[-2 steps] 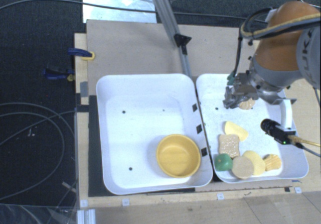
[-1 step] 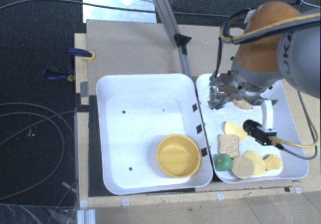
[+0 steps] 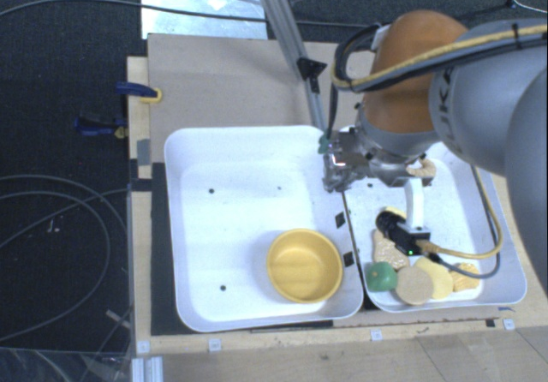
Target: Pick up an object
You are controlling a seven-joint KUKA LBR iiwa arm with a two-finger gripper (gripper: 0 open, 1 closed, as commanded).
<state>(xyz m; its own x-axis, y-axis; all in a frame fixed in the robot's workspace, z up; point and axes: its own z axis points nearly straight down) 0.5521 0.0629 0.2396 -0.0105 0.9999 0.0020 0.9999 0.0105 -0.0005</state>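
Arm parked over the divide between the two bins, gripper too murky to read

The gripper (image 3: 341,164) sits over the wall where the left bin (image 3: 197,200) meets the right bin (image 3: 454,211), up toward its 12 o'clock end. The fat grey arm (image 3: 479,89) covers most of it, so honestly I can't tell if it's open, closed or has anything in it. A yellow bowl (image 3: 304,265) sits upright in the left bin, at about 7 o'clock from the gripper and well apart from it. At about 5 o'clock there's a little heap in the right bin: a green lump (image 3: 381,276), a round tan disc (image 3: 415,287) touching it, and a pale yellow piece (image 3: 441,276) half tucked behind the disc. A tan scrap (image 3: 421,170) peeks out from under the wrist at 3 o'clock, mostly hidden.
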